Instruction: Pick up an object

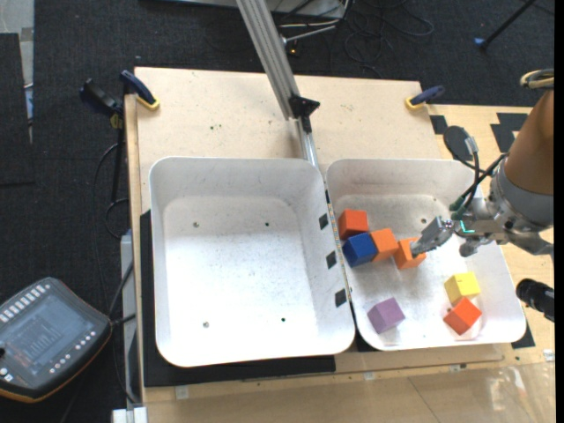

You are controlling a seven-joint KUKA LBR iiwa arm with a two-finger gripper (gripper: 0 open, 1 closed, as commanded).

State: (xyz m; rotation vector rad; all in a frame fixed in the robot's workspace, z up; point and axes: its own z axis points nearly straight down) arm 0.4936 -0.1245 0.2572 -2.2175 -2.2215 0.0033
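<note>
My gripper [426, 241] reaches in from the right, low over the right bin [423, 173], with my fingers slanting down to the left. Their tips sit against a small orange block [406, 254], and that block looks pinched between them, though the blur there leaves me short of certain. Just left of it lies a second orange cube [384, 241], touching a blue cube [359, 249], and a third orange cube [353, 222] sits just beyond the blue one, on the far side. Nearer the front of the bin, a purple cube [386, 315] rests alone. To its right, a yellow cube [462, 285] and an orange-red cube [463, 316] sit close together near the right wall. The left bin [167, 179] lies beside mine, across the shared divider.
</note>
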